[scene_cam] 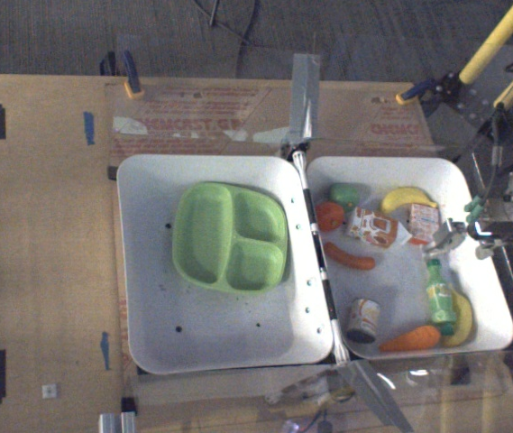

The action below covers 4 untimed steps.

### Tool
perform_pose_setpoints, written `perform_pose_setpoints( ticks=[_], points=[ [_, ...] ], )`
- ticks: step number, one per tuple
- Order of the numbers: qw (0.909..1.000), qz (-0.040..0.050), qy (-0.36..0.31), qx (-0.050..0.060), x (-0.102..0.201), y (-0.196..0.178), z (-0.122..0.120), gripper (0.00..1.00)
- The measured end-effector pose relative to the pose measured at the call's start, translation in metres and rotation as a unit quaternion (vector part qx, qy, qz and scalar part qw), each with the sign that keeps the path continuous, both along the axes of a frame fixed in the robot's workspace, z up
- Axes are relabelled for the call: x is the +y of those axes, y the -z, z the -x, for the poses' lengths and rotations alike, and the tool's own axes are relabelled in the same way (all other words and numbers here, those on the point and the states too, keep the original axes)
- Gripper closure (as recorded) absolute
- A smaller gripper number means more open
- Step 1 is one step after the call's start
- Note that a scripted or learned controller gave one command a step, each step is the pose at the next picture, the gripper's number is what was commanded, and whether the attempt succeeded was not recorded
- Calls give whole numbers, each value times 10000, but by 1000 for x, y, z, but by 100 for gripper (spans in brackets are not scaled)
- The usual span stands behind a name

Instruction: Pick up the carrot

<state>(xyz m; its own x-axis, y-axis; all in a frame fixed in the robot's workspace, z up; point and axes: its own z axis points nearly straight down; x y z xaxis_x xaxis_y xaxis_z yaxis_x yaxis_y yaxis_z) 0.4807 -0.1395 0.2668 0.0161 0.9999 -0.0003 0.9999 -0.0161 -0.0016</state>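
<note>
Right bin [486, 282]: carrot [411, 339] lies well below tool [454, 235].

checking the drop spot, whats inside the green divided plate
Nothing sits in the green plate; all three compartments show bare green. It lies in the left bin, whose floor beneath the plate is covered.

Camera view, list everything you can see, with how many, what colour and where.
Bins: 2, white, side by side on the bench.
Divided plate: 1, green, left bin.
Carrot: 1, orange, right bin's near edge.
Bananas: 2, yellow, one at the right bin's far side, one by the carrot.
Bottle: 1, green, beside the near banana.
Can: 1, left of the carrot.
Sausage: 1, red-orange, right bin's middle.
Small cartons: 2, white and red, far side.
Gripper: 1, grey, over the right bin's right side.
</note>
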Motion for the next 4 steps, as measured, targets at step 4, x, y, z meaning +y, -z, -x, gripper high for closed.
perform_pose_setpoints(
  ticks=[4],
  points=[
    [9621, -11, -2728, 0, -27, 93, -31, 0]
  ],
)
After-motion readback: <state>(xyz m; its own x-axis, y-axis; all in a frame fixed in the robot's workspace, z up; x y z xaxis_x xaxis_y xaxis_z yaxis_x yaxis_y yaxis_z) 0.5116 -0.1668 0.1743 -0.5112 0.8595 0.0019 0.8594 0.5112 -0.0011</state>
